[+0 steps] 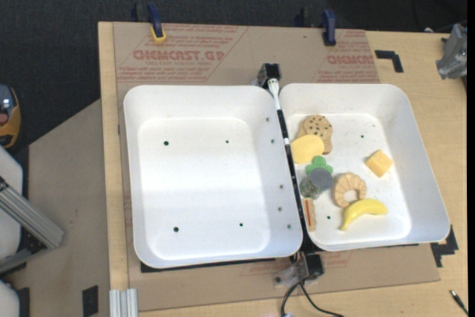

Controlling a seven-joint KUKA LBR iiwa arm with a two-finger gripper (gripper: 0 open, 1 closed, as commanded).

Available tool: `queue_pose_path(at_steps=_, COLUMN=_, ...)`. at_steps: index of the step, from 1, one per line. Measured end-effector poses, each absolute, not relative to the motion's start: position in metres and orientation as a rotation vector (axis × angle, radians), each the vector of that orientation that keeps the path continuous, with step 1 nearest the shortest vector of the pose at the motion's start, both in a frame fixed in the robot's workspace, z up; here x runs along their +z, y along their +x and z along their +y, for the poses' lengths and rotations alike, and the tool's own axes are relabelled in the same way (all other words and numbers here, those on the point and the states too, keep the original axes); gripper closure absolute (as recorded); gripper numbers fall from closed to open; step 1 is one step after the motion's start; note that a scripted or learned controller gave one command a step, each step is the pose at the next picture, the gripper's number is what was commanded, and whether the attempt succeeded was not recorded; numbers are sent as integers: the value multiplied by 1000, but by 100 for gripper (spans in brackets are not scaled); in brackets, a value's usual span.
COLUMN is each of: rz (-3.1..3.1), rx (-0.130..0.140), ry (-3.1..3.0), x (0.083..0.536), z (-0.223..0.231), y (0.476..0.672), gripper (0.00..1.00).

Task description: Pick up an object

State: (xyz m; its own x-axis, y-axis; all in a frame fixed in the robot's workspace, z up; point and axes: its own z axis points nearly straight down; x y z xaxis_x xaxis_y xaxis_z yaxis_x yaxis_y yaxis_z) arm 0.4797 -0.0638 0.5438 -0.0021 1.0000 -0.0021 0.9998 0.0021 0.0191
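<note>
Metal, grey and dull, is showing at the far right edge, where the gripper (453, 53) is hanging outside the bins, its state impossible to tell. Well apart to its near left, smooth plastic toys are lying in the right bin (416, 131): a curved banana (363, 211), a ridged tan ring (348, 189), a yellow block (379, 163) and a speckled cookie (317, 126). The glossy left bin (194, 176) is sitting just beside it on printed cardboard (111, 130).

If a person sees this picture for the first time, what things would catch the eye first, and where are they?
The eye goes first to the small bright items gathered in the right bin: a banana near its front, a yellow block toward its right, and a cookie further back. Next comes the wide white left bin beside it, on the brown board.
</note>
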Motion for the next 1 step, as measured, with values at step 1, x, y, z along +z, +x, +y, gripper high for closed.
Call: queue_pose_path(at_steps=1, rz=2211, rx=1, ry=2225, x=535, z=-132, y=479, gripper=100)
